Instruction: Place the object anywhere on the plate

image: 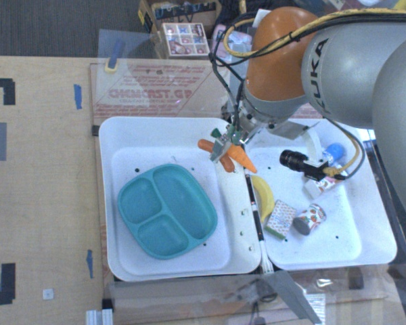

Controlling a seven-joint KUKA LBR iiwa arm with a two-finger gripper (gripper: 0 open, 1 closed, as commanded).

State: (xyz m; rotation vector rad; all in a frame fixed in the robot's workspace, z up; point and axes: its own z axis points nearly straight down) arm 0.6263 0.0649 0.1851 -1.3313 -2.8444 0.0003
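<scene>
Gripping the orange plastic carrot [231, 154] between clenched fingers, the two-finger gripper [228, 143] hangs above the divide between both bins, leaving transfer left onto the teal compartmented plastic plate [166, 210] and release outstanding.

The light is bright and even, and it seems to come from above. The two white bins [115, 249] are nearly overexposed, mostly the right one near its far corner. Soft shadows lie under the teal plate [166, 210] and under the arm [338, 53]. The arm is close to the camera and a little blurred. The top background is dim. The whole picture is somewhat grainy.
</scene>
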